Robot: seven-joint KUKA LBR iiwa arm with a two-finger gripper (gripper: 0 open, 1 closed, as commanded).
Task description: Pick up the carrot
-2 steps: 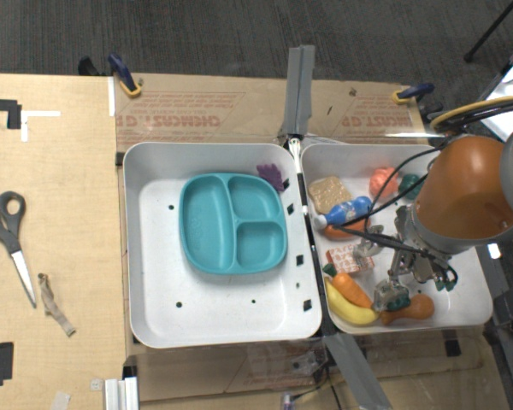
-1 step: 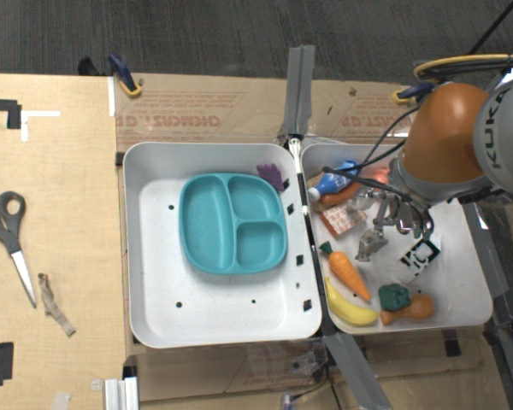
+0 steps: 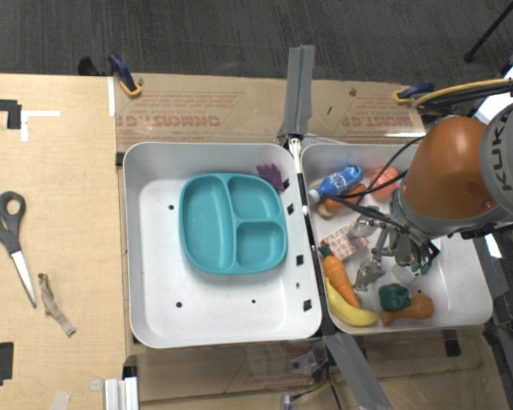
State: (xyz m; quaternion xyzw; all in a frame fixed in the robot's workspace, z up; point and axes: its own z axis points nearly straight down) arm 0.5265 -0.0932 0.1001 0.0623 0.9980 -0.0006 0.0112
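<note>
Carrot (image 3: pixel 340 280) lies just to the left of the tool (image 3: pixel 372 270), slanting along the right bin's (image 3: pixel 470 314) left wall, its lower end touching the yellow banana (image 3: pixel 349 308). The tool hangs over the bin with nothing between its fingers; whether they are spread or closed, I cannot tell. Just below and right of it sit a dark green toy (image 3: pixel 394 296) and an orange piece (image 3: pixel 412 308); above and left of it lie a blue bottle (image 3: pixel 339 180) and a printed packet (image 3: pixel 345 243). Farther left, the other bin (image 3: pixel 145 254) holds a teal divided plate (image 3: pixel 234 223). Judging by this, the approach step is in hand: the next move calls for shifting left over the carrot's middle, aligning across it, and descending clear of the banana.
</note>
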